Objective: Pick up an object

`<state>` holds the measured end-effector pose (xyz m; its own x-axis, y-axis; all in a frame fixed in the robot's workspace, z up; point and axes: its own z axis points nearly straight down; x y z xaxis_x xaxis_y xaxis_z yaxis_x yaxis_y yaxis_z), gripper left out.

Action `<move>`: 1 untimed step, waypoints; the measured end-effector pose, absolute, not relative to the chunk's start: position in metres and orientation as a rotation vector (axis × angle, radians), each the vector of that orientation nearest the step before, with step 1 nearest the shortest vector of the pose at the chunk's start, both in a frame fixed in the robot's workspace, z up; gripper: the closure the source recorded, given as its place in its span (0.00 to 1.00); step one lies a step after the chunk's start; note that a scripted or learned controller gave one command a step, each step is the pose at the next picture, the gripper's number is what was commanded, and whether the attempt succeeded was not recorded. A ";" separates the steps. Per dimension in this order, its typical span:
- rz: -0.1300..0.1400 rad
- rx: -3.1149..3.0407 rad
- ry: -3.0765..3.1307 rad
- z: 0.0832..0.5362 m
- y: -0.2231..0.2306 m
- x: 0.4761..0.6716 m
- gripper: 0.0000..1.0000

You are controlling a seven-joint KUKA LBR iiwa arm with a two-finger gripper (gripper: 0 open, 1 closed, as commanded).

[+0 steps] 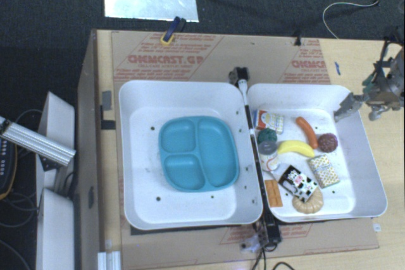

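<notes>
Gripper (347,107) hangs at the right bin's (373,167) upper right rim; you cannot tell its state. Your nearest pick is the sausage (306,130), inward of it toward the bin's middle, long axis slanting from upper left to lower right. Just beyond lie the ball (328,142) and banana (296,148), close enough to crowd a descent. The left bin (136,136) carries a blue tray (199,153), well apart.
</notes>
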<state>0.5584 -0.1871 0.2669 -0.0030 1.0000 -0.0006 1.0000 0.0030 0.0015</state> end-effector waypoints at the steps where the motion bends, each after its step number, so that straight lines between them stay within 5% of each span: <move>1: -0.001 2.219 2.227 0.143 -0.148 0.579 0.00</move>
